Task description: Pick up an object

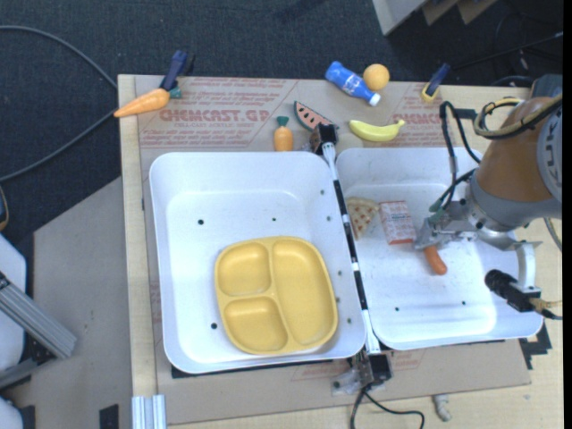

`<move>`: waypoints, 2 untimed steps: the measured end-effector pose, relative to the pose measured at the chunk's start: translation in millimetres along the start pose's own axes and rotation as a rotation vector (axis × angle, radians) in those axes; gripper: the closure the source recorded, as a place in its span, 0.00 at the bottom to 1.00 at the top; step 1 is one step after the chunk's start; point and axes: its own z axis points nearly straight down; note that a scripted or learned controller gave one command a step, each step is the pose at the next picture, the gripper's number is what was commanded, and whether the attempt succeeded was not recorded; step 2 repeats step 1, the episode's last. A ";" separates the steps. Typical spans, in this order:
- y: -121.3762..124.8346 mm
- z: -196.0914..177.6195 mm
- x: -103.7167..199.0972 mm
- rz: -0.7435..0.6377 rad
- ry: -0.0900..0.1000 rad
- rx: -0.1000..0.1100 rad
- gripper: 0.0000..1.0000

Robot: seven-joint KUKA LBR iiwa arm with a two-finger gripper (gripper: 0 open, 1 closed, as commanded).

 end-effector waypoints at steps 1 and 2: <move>-8.8 -90.5 89.0 -0.002 0.001 0.000 1.00; -8.8 -90.5 89.0 -0.002 0.001 0.000 1.00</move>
